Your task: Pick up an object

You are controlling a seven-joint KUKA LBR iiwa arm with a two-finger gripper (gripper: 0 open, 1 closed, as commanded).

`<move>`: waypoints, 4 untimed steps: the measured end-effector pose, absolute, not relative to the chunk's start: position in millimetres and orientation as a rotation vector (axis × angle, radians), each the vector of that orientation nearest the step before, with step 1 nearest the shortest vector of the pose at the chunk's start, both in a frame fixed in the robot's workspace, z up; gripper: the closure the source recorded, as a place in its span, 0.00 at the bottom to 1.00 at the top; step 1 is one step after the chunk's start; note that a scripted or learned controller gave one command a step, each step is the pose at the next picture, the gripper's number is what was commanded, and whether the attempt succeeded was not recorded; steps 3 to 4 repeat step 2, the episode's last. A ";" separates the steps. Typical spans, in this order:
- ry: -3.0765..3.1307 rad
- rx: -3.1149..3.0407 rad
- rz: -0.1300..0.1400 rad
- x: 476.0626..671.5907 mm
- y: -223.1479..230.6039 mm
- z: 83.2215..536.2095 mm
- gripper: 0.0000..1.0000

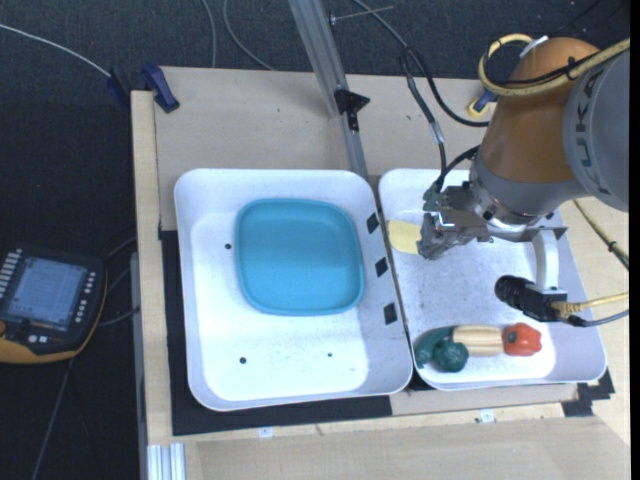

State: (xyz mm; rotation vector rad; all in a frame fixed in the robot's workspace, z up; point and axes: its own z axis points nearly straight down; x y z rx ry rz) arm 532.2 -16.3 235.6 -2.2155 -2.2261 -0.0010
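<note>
**Hand over right bin, next to yellow piece, grip unclear**

Surface: pale wood counter [250, 118] on dark carpet [70, 168], loose cables [200, 8] running across the carpet at the top of the frame. Teach pendant [45, 303] on the floor at the left edge. Blue clamp [160, 88] on the counter's upper left corner. Aluminium post [315, 38] slants in from top centre and ends between the bins. Black mat [280, 408] shows under the left bin's lower edge.

Left bin [200, 368]: one blue dish [300, 256], rounded square, sitting in the upper middle of the bin. A few dark specks on the bin floor around it.

Right bin [450, 298]: yellow piece [402, 235] at the upper left, against the wall beside the left bin. Along the bottom edge, in a row left to right and touching: green piece [442, 351], tan cylinder [478, 340] lying flat, red piece [521, 340].

Arm [540, 118] comes in from the upper right. Hand [432, 246] is over the upper left of the right bin, just beside the yellow piece, partly covering its right end. Can't tell how far open the hand is, or whether it has hold of anything. The row of three pieces is well apart from it.
</note>
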 end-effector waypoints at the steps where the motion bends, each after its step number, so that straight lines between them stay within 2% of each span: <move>1: -2.227 -2.215 -0.002 534.4 43.5 235.2 1.00; 2: -2.226 -2.216 -0.002 546.0 89.6 244.1 1.00; 4: -2.226 -2.216 -0.002 546.0 89.6 244.1 1.00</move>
